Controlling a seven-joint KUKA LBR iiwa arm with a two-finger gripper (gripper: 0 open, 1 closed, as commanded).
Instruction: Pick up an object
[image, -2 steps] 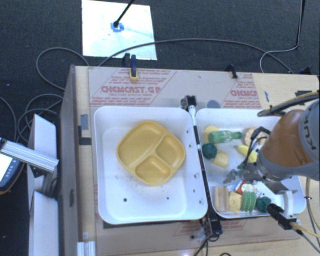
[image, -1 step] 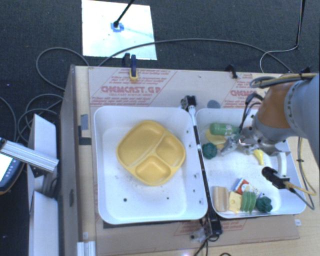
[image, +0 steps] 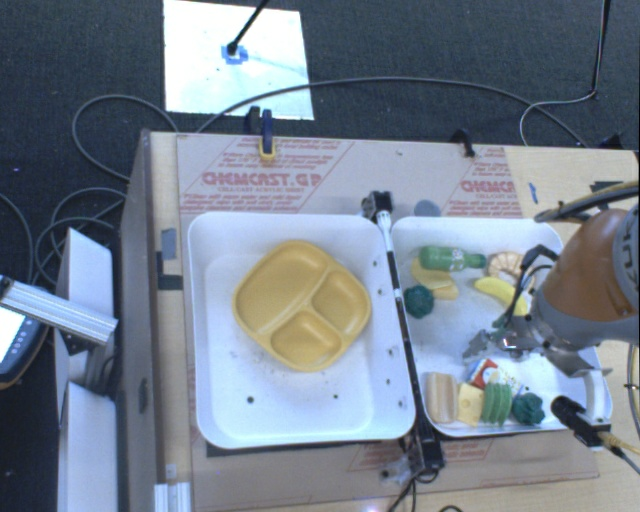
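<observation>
Bench carries 2 white bins side by side. Left bin (image: 230, 400): 1 yellow divided tray (image: 301, 304), 3 compartments, lying roughly centre; nothing on it.

Right bin (image: 452, 322): approx. 9 small toy food items.
- 1 green bottle-shaped item (image: 450, 259), far end, lying flat.
- 1 yellow piece (image: 437, 283) just below it, touching.
- 1 dark green broccoli-like piece (image: 418, 300) near the divider.
- 1 yellow banana (image: 497, 291), right of centre.
- 1 orange/tan item (image: 504, 264) near the far wall, partly hidden by arm; type unclear.
- Near wall, row of 4: 1 tan bread-like piece (image: 439, 394), 1 yellow wedge (image: 469, 403), 1 green ribbed piece (image: 496, 402), 1 dark green piece (image: 527, 407), packed close together.
- 1 red/white item (image: 487, 373) just behind that row.

Arm enters from right; orange band above wrist. Gripper (image: 492, 343) sits low over right bin, between banana and near row, just above red/white item. Finger state: can't tell — tips too small and blurred. No item seen between them.
</observation>
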